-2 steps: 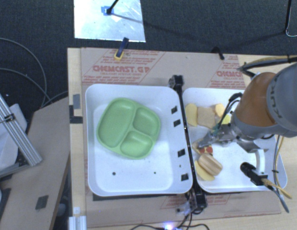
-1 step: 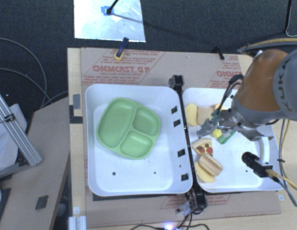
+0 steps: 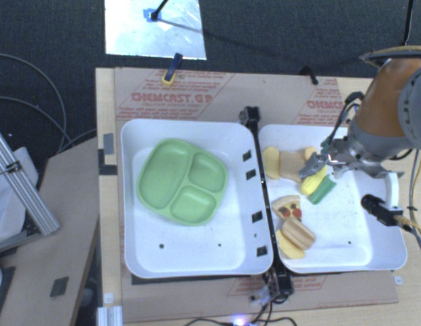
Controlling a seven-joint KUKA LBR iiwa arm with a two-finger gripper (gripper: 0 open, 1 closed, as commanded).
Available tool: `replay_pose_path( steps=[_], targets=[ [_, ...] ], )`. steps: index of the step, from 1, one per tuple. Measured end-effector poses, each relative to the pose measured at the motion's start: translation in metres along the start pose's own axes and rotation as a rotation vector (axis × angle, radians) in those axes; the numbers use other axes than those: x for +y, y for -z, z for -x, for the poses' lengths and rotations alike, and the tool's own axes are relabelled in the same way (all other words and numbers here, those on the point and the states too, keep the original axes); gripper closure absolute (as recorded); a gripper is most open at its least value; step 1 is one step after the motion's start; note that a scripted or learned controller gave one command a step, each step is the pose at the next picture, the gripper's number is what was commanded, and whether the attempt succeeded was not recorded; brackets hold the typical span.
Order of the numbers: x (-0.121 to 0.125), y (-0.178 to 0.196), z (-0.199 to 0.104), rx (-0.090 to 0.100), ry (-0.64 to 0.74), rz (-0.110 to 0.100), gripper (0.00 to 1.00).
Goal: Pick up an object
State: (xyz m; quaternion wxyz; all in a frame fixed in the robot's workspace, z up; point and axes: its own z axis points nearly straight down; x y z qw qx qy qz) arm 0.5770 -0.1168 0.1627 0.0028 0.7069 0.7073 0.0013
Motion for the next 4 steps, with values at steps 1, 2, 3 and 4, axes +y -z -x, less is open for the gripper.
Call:
replay_pose_path(
  steps=[1,2,3,4],
  targets=[
    [0.012,-0.065,0.0,0.001,0.002,0.002,0.0],
    [0.011,-0.057,0.0,0.002,0.003,-0.001,1.0],
    [0.068,-0.076,-0.023,-0.005,0.007,-0.016,1.0],
    [0.08,0.029,-0.112,0.006,0.013,0.009,1.0]
  ],
)
